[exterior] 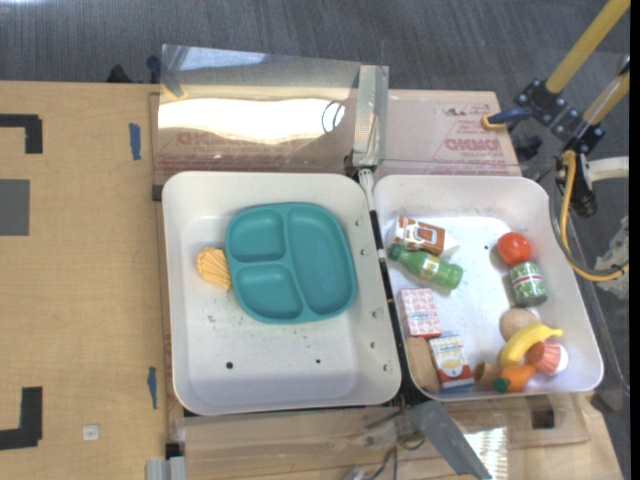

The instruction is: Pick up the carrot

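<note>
We find the carrot [514,376] in the right bin's [470,184] near corner, touching the banana [527,341] and wedged against the wall. Its long axis is unclear. End effector state: we cannot tell.

Left bin [190,368]: teal divided plate [291,261], with a yellow shell-shaped piece [213,266] touching its left edge. Right bin [570,268]: green bottle [428,267], small cartons [420,312], tomato [514,247], green can [527,284], banana [526,340]. Beyond both bins, cardboard [70,268] and clear plastic sheet [260,118].
</note>
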Robot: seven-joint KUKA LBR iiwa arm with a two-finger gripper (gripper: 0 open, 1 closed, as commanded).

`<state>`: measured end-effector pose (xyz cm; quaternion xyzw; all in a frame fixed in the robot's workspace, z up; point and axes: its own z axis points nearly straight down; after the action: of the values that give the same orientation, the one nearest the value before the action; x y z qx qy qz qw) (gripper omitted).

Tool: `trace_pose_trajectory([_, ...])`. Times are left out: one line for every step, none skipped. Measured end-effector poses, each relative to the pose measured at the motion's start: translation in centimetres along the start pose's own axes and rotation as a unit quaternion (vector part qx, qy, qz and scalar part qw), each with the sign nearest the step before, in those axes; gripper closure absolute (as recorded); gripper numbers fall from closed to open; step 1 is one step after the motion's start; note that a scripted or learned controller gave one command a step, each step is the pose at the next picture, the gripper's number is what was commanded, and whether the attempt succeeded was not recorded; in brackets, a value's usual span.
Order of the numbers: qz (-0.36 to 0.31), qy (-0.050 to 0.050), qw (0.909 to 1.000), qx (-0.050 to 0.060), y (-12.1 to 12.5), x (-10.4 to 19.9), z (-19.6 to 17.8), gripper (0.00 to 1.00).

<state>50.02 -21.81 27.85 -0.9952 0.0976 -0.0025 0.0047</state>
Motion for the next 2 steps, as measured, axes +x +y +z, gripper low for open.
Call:
trace_pose_trajectory([-0.001, -0.003, 1.0, -0.002, -7.7, -0.5, 0.7, 1.0])
trace_pose_trajectory([0.027, 0.003, 0.9996, -0.003, -3.7, 5.0, -11.2, 1.0])
